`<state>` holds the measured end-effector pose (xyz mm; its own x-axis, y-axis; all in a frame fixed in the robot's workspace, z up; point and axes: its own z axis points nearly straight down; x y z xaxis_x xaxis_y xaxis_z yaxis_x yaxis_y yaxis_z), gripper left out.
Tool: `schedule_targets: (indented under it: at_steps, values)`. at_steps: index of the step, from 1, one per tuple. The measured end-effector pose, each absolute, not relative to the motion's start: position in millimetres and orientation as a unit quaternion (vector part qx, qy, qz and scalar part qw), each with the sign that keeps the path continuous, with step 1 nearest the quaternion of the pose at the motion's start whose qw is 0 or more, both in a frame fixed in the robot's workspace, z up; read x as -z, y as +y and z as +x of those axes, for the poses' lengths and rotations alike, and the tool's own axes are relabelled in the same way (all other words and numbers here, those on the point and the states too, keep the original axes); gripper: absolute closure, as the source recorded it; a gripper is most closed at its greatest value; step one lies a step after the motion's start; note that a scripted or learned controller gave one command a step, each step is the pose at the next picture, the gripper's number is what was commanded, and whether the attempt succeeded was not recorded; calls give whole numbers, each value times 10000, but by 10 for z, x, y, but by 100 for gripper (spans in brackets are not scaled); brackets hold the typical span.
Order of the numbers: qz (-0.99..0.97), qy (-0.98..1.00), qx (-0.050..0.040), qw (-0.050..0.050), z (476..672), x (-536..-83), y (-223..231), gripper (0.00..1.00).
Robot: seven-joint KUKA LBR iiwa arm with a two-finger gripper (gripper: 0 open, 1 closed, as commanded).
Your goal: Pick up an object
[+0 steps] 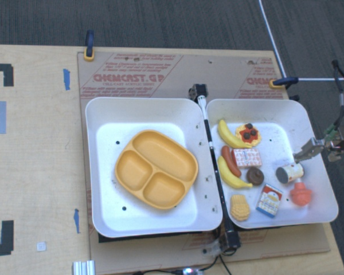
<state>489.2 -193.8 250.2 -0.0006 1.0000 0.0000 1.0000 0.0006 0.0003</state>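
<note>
Nearest you in the right bin (pixel 324 202) lie a corn cob (pixel 239 207), a small carton (pixel 269 200) and an orange-red toy (pixel 301 194). Behind them you see a banana (pixel 232 174), a brown doughnut (pixel 255 176) and a white cup (pixel 289 172) on its side. Further back sit a sausage (pixel 231 160), a pink-and-white block (pixel 247 157), a second banana (pixel 229 134) and a waffle with berries (pixel 249 134). The claw (pixel 307 150) reaches in from the right edge, tips just above the cup; you cannot tell how far it is open, and nothing shows between its tips. The left bin (pixel 103 171) holds a yellow divided plate (pixel 156 169).
</note>
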Motion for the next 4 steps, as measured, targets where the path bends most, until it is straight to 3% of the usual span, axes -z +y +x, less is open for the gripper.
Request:
schedule_targets:
  at_steps: [1,2,3,4]
  values:
    - [7066,7076,1,-8,5221,-930,-1397,0]
    - [7073,7069,-11,17,4928,-861,-1133,0]
    - [7074,7068,-24,45,4946,-971,-1138,100]
    - [7064,7078,-10,8,4807,-1851,-715,100]
